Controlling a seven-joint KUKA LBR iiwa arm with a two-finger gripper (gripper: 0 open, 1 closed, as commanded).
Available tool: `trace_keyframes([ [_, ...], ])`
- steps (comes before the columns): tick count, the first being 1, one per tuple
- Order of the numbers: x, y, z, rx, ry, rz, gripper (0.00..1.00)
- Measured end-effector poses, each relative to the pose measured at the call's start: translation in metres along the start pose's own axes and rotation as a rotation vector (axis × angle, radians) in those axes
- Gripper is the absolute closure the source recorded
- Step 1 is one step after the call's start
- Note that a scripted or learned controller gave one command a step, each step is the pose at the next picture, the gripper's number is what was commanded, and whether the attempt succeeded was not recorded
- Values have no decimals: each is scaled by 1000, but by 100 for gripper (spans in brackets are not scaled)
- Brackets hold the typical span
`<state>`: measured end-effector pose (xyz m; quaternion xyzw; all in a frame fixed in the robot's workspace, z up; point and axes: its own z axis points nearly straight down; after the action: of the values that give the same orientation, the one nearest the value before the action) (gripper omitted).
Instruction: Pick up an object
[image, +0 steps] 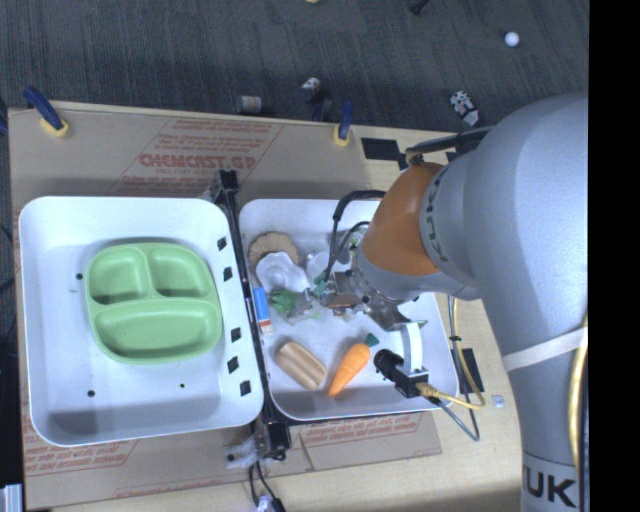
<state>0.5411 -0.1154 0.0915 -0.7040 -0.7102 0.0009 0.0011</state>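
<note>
Hand (335, 288) low in right bin (300, 408), wrist hiding fingers; grip state unclear.

Grey arm (520, 230) reaches leftward, hand (335, 290) lowered, wrist bent down.

Green tray (152, 330), orange carrot (348, 368).

Floor: we saw dark grey carpet (150, 45) beyond the bench | Bench: pale wood (480, 440) under printed cardboard (200, 155) | Clamps: blue ones (45, 110) held the cardboard's far edge
</note>
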Motion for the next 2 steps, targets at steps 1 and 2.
trace_keyframes([
  [1, 0, 0, -10, 2, 0, -2, 100],
  [2, -56, -65, -99, -3, -1, 4, 100],
])
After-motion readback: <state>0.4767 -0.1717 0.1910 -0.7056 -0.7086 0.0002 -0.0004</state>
